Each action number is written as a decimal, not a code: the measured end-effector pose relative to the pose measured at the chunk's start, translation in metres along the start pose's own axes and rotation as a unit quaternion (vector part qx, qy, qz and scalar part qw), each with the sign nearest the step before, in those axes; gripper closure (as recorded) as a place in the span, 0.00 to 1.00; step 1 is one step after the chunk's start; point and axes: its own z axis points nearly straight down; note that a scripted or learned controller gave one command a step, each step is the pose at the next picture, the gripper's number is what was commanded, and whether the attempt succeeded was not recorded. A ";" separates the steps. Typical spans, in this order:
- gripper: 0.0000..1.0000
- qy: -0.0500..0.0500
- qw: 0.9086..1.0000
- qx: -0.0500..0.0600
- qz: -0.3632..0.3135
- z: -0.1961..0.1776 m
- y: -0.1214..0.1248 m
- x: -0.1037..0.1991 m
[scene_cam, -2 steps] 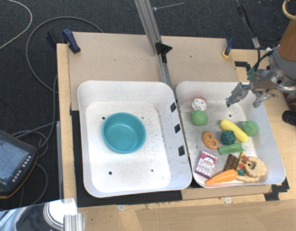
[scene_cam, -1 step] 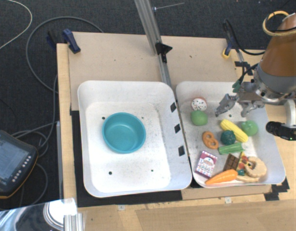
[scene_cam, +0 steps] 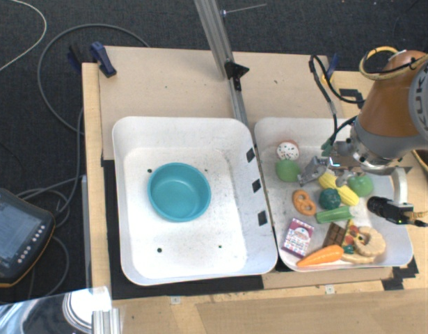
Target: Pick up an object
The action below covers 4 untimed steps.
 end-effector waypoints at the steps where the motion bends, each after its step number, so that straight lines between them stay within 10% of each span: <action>1: 0.00 0.000 1.000 -0.001 0.000 0.054 -0.001 0.001; 2: 1.00 0.000 1.000 -0.005 0.000 0.038 0.001 0.001; 4: 1.00 -0.004 1.000 -0.013 -0.002 -0.066 0.004 0.014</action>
